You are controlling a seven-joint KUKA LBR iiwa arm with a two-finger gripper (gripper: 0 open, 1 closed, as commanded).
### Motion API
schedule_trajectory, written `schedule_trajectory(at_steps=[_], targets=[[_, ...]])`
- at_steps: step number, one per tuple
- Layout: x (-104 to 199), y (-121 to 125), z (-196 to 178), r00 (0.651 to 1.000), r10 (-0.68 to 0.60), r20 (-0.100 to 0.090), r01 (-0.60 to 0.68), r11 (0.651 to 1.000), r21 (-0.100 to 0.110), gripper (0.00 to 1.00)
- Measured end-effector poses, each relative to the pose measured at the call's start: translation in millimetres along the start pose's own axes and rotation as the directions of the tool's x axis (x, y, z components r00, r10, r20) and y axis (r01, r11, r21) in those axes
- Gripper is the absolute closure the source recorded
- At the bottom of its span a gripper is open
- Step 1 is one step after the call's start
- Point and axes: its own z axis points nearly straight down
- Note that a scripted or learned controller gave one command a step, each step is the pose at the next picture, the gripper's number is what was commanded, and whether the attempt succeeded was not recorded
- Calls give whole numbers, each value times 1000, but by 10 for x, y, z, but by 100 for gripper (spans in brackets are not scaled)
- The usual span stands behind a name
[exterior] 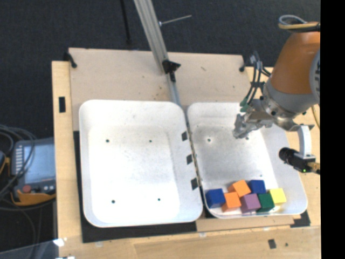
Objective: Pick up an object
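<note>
You will find the task's things, a cluster of small coloured cubes, packed against the near wall of the right bin (280, 144): a blue cube (215, 197) nearest the divide between the bins, an orange cube (232, 200) beside it, a second orange cube (241, 188) just behind, then a purple cube (250, 202), a green cube (266, 200), a dark blue cube (257, 186) and a yellow cube (278, 196) toward that bin's outer side. The gripper (242, 128) hangs over the far part of the same bin, well apart from the cubes, with nothing between its fingers; whether they stand wide or narrow cannot be told from this view. In my judgement the cubes are light, rigid and smooth-faced, so they should tolerate a firm pinch on two opposite flat faces. Note that they touch one another; the yellow or blue cube at either end offers the freest sides. The left bin (97, 117) holds no cube.
</note>
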Motion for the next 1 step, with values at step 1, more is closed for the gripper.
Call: schedule_trajectory(at_steps=[1], targets=[[430, 281, -25, 1000, -1, 0, 1, 1000, -3, 100]])
